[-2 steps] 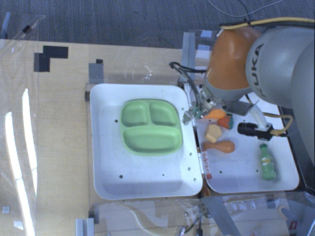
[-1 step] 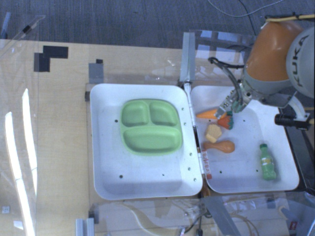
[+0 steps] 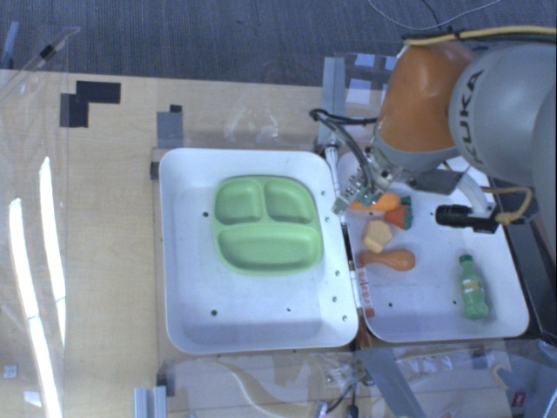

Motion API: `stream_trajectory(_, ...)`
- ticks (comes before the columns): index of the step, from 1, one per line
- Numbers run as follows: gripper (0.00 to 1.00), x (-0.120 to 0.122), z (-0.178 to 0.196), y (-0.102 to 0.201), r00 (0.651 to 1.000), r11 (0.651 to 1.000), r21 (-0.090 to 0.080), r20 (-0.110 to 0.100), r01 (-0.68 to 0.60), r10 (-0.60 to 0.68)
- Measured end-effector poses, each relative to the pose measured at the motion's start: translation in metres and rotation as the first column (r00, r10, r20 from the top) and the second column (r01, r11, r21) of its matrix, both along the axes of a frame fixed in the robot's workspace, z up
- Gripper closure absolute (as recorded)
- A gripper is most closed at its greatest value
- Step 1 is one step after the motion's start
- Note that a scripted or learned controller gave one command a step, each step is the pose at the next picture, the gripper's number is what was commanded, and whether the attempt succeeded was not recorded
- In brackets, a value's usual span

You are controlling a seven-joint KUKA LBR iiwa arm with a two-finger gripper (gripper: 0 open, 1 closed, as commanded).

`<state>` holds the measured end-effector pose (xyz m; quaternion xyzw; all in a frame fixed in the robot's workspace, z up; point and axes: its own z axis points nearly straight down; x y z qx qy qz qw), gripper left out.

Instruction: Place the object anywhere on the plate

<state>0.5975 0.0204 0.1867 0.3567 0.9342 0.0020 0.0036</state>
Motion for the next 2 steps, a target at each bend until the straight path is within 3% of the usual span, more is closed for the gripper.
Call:
stream_trajectory(1, 1.0, -0.027, 0.048, 0.066, 1.0, 1.0, 0.001, 0.001, 0.017, -0.017)
stream_trajectory(2, 1.0, -0.03, 0.005, 0.006, 0.973, 0.973, 0.0, -0.003, 0.23, -0.23)
